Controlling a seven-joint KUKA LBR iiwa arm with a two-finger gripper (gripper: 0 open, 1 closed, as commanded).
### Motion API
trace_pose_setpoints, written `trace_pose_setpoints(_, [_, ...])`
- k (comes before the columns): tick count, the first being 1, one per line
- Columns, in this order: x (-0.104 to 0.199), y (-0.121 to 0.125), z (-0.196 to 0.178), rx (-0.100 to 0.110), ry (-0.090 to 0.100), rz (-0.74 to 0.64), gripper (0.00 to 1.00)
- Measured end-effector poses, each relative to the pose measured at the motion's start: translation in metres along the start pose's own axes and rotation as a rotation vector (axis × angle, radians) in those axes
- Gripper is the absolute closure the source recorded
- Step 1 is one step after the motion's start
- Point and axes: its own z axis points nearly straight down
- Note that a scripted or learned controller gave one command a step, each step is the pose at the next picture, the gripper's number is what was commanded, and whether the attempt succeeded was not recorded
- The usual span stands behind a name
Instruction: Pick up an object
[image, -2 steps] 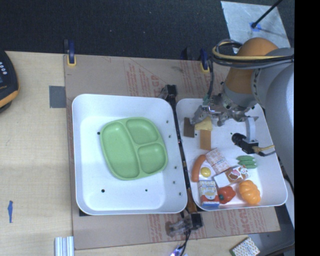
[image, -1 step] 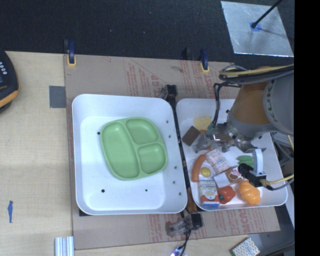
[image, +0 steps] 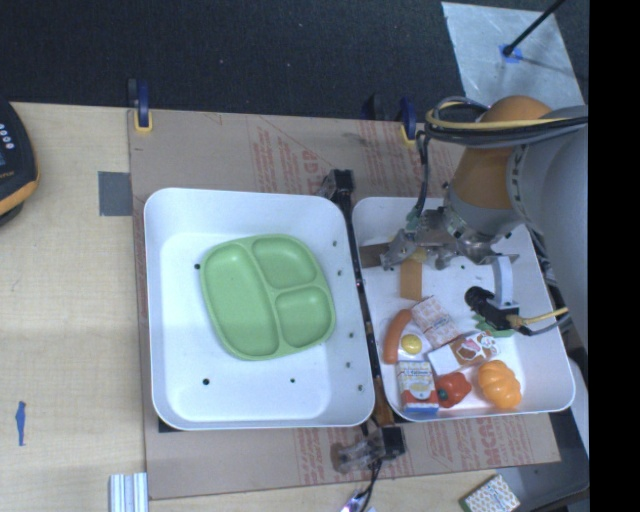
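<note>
My gripper (image: 418, 250) hangs over the far left part of the right bin (image: 545, 400). A tan block (image: 411, 280) lies directly under it, and I cannot see whether they touch. Toward the near side of that bin lie an orange sausage-shaped piece (image: 395, 335), a small printed packet (image: 432, 318), a carton with a yellow cap (image: 415, 375), a red vegetable (image: 453, 388) and a round orange fruit (image: 498, 385). The arm's grey body and orange band (image: 490, 170) cover the bin's far right corner.
The left bin (image: 170, 390) holds a green divided plate (image: 268, 295). A black cable end (image: 488, 303) hangs by the right bin's middle. Clamps stand between the bins at the far (image: 341, 183) and near (image: 365, 452) ends. A black and yellow device (image: 12, 160) sits at the far left.
</note>
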Motion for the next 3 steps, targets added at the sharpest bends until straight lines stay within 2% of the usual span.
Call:
trace_pose_setpoints(1, [0.005,0.027,0.000,0.007,0.000,0.000,0.00])
trace_pose_setpoints(2, [0.000,-0.071,0.001,0.014,0.002,0.003,0.00])
trace_pose_setpoints(3, [-0.002,-0.067,-0.010,0.008,0.000,0.001,1.00])
